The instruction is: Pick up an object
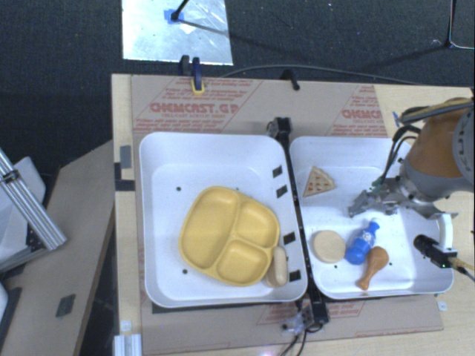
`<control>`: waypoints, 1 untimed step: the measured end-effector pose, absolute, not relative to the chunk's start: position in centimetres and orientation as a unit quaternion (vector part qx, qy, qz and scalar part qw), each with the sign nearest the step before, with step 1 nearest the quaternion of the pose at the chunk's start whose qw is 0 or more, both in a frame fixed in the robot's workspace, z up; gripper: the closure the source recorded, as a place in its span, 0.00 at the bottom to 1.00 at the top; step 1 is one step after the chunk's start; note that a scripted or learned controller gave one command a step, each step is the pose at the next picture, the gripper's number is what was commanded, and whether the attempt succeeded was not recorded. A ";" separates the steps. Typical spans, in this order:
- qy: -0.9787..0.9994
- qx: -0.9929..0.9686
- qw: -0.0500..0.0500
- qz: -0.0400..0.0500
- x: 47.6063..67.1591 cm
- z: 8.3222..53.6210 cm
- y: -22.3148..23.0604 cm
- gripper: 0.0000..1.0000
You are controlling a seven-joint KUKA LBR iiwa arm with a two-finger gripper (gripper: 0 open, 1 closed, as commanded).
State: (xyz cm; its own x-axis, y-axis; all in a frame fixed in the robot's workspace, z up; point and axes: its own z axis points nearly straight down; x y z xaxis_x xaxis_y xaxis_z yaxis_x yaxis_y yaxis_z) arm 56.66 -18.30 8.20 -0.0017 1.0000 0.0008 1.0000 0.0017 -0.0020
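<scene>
The right bin holds several toy foods. A triangular pizza slice lies at its back left. A round tan cookie sits near the front, and a blue bottle lies touching its right side. A brown drumstick rests just in front of the bottle. My gripper hangs low over the middle of this bin, just behind the blue bottle and right of the pizza slice. I see nothing held in it.
The left bin carries a yellow divided tray with a beige bread-like piece at its front right corner. The grey and orange arm covers the right bin's back right. A black divider runs between the bins.
</scene>
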 end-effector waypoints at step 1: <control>-0.708 -0.706 -0.002 -0.001 56.8 9.6 -18.4 1.00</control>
